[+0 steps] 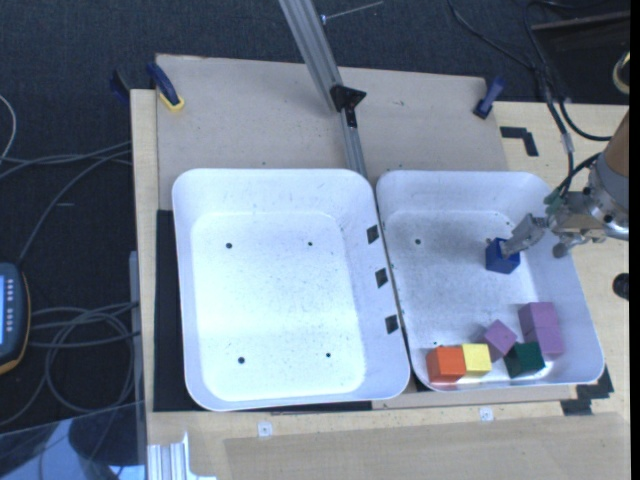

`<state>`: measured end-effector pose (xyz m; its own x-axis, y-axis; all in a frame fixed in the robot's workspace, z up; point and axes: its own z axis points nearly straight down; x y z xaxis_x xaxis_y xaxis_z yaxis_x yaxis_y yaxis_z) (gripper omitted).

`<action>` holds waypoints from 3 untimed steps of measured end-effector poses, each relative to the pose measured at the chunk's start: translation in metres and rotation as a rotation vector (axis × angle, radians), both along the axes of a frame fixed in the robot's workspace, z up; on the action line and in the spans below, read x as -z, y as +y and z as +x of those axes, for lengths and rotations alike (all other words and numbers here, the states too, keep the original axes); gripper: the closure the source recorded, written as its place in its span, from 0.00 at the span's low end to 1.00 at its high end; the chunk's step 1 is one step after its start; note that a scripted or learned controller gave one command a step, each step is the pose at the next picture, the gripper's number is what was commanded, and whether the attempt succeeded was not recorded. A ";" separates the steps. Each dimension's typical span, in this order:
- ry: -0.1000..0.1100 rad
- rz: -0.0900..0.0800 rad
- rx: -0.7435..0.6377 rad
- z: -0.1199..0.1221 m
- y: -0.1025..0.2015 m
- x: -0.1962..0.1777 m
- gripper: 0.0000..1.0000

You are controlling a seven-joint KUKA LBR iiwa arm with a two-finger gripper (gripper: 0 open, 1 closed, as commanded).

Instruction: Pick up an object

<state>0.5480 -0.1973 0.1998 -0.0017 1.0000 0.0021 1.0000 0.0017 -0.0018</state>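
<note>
White bins: two, side by side on the bench (300,108). Left bin (270,288) and right bin (480,278) touch along their inner rims.

Block count in right bin: six. One blue block (501,258) sits alone near the middle-right of the floor. Other five are clustered at the near edge: orange block (446,362), yellow block (476,358), small purple block (499,334), green block (523,358), larger purple block (543,326). Orange and yellow touch; the rest of the cluster is packed just beside each other.

Blue block: roughly cubic, no clear long axis; sits a bit skewed to the bin walls, one corner toward the near edge.

Arm enters from the right, wrist over the right bin's right rim, reaching leftward and down. Gripper (517,240) is at the blue block's upper right, a fingertip on or just above its top edge. Can't tell from this angle if the fingers are spread or pinching, or whether the block is between them.

Blue clamps: two on the bench's far edge.
</note>
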 end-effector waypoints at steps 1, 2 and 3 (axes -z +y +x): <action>0.000 0.000 0.000 0.000 0.000 0.000 0.00; 0.005 0.001 0.001 0.004 0.002 0.062 0.00; 0.004 0.001 0.001 0.003 0.003 0.103 0.00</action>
<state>0.5510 -0.1947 0.0969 -0.0008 1.0000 0.0028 1.0000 0.0008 -0.0061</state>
